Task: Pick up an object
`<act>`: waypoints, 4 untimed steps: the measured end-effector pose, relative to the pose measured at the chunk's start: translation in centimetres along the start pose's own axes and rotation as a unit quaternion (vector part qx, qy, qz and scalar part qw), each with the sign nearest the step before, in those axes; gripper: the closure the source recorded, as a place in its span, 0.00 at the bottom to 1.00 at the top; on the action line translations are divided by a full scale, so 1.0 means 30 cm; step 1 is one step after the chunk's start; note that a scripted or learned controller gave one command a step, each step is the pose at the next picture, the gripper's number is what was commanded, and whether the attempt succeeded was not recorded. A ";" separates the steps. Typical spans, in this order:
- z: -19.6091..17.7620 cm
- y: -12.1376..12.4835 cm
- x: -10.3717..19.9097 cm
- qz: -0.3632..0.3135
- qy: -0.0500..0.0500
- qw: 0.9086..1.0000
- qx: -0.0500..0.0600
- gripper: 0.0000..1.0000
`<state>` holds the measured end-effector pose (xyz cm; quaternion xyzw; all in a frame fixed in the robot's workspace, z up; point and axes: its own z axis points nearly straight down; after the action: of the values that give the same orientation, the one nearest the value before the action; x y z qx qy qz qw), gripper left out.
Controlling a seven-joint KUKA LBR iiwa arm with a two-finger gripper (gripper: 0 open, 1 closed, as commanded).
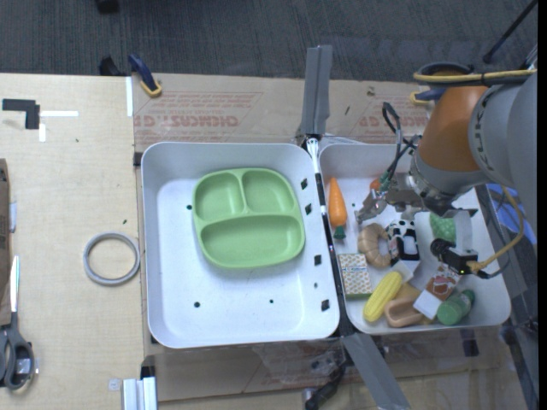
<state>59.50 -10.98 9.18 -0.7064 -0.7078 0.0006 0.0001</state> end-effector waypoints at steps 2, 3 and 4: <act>-0.332 0.194 0.101 0.152 -0.001 0.988 0.000 0.00; -0.162 0.004 0.014 0.103 0.000 0.995 0.001 0.00; -0.060 -0.187 0.003 -0.010 -0.005 1.000 -0.018 0.00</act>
<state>53.89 -10.90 10.99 -0.6993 -0.7146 -0.0083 -0.0159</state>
